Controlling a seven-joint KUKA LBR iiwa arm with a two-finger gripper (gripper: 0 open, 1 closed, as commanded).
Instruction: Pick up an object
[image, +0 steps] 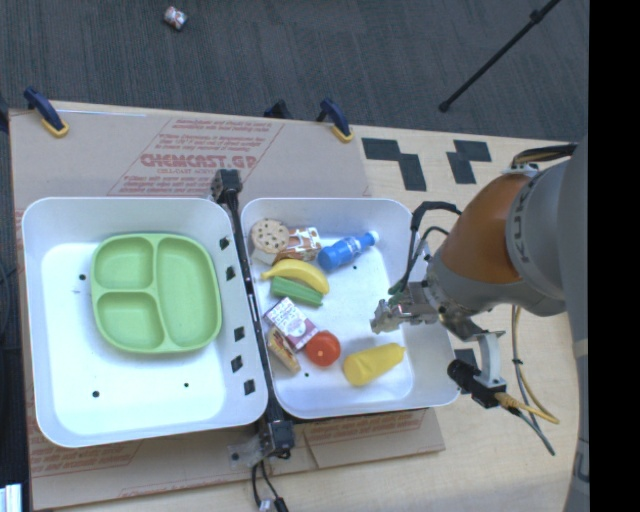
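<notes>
— So, where is the grey arm with the orange band (520, 240)?

— Reaching in from the right, over the right-hand shallow white bin (395, 215). Its two-finger gripper (385, 318) hangs low by that bin's right wall, just above the yellow plastic lemon-shaped piece (372, 364).

— Is it holding anything?

— Nothing sits between the tips that I can see. Whether they are spread or pressed together, I cannot tell; they are too small and blurred.

— What lies in that bin?

— A round tan cookie (266, 236) at the upper left, a red and white snack packet (301, 241) beside it, and a blue plastic bottle with a white cap (347, 250) tilted toward the upper right. Below those, a yellow toy banana (297, 272) rests against a green toy vegetable (296, 290). Lower down are a small white and red carton (289, 317), a brown wrapped bar (281, 350) near the divider, and a red toy tomato (322, 349), close to the lemon piece.

— And the other bin?

— The left-hand white bin (60, 400) carries a light green three-compartment plate (157, 292), lying flat. Black cables (520, 400) trail off the arm at the right.
</notes>
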